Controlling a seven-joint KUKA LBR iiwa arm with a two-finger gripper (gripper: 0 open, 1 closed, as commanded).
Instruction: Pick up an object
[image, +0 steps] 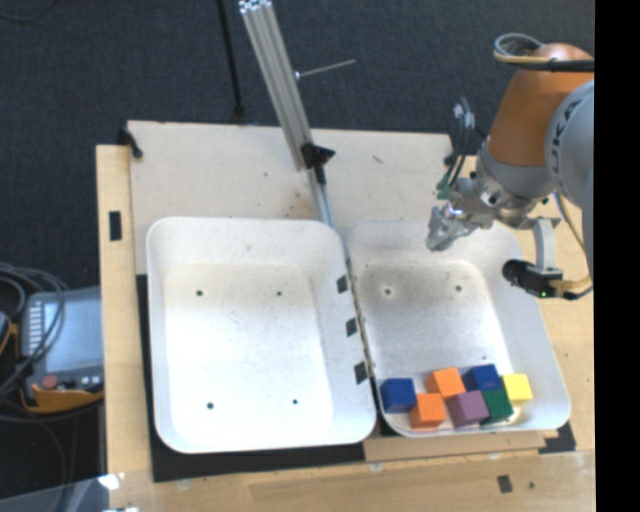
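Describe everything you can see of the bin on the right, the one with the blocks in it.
The right bin is a shallow white tray with rounded corners and a raised rim, plastic by its look, its floor dusted with grey specks. It lies flat on the bench, its left rim against the neighbouring bin. Small coloured blocks, blue, orange, purple, green and yellow, cluster at its near edge. The gripper is above its far rim.

Gripper above right bin far rim; coloured blocks clustered at near edge.
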